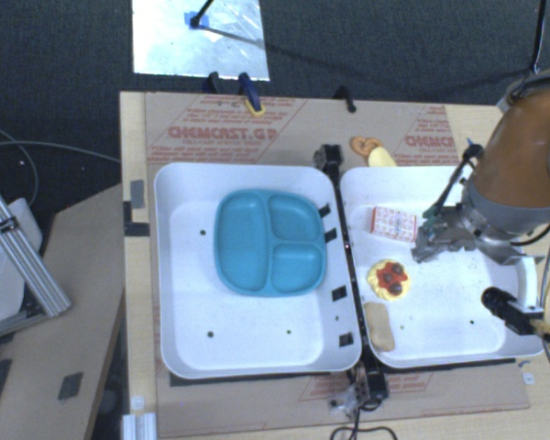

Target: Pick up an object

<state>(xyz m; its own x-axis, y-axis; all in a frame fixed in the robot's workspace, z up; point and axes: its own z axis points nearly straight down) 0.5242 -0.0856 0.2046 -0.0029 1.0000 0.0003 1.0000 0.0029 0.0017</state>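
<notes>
In the right bin (458, 333) lie a small red-and-white box (393, 222), a round yellow toy tart with red berries (389, 279) and a tan bread-like piece (379, 325) near the front left corner. My gripper (428, 245) hangs low over the right bin, just right of the box and up-right of the tart. Its fingers are dark and small in the camera view. Nothing shows between them.
The left bin (188, 337) holds a blue divided plate (269, 243). A yellow item (381, 158) and a pretzel-like piece (365, 144) rest on the cardboard behind the right bin. Black clips line the divider (341, 255) between the bins. The grey-orange arm (522, 168) covers the right bin's far right.
</notes>
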